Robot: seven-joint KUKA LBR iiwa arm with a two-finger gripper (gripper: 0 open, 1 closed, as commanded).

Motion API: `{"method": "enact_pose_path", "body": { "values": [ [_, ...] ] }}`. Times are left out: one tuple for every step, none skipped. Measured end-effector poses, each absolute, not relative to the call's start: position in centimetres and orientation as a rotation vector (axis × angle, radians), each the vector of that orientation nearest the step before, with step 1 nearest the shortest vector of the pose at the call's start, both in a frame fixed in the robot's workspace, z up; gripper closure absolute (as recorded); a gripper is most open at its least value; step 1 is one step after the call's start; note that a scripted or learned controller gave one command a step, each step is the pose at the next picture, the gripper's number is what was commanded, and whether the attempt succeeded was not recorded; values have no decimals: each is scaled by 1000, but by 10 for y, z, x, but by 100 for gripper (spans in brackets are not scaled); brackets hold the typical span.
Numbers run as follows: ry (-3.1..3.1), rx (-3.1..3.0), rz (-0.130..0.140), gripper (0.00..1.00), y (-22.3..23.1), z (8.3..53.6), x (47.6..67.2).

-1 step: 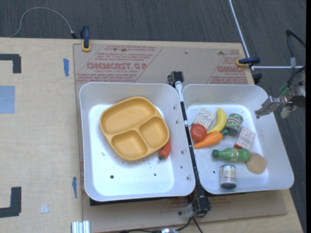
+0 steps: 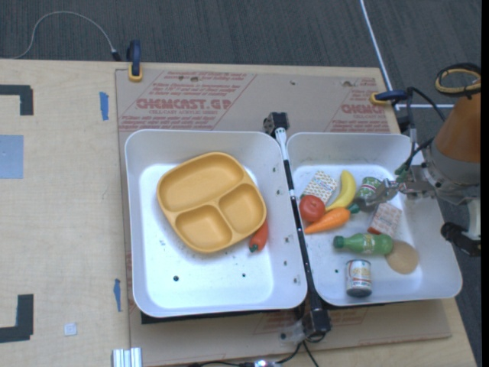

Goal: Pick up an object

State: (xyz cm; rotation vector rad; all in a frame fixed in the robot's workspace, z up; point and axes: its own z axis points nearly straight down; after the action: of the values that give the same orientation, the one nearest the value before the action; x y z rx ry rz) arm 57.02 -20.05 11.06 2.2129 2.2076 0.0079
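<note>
The gripper [image 2: 380, 195] is low in the right bin [image 2: 447, 281], reaching in from the right, its fingers near a small green can [image 2: 371, 187] beside the banana [image 2: 344, 189]. How wide the fingers stand — or whether they close on anything — I cannot tell; the tips blur into the can and nothing is plainly between them.

The likeliest target, I judge, is that can: it lies at the fingertips, just to their left, so the approach runs right to left along the arm's own line. The banana's long axis slants from upper right to lower left, close on the can's far side — a push further in could nudge it. A packet [image 2: 385, 219] lies just below the gripper, the green bottle [image 2: 364, 243] nearer the camera with its long axis roughly left-right, and a tin [image 2: 358, 277] stands upright near the front wall. The left bin [image 2: 229, 297] holds a yellow tray [image 2: 210, 201], well apart.
</note>
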Motion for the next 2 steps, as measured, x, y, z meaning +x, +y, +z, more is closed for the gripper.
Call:
{"method": "enact_pose_path", "body": {
  "values": [
    [2207,2204,20,0,-164,106,559],
    [2197,2194,25,0,-156,104,551]
  ]
}}
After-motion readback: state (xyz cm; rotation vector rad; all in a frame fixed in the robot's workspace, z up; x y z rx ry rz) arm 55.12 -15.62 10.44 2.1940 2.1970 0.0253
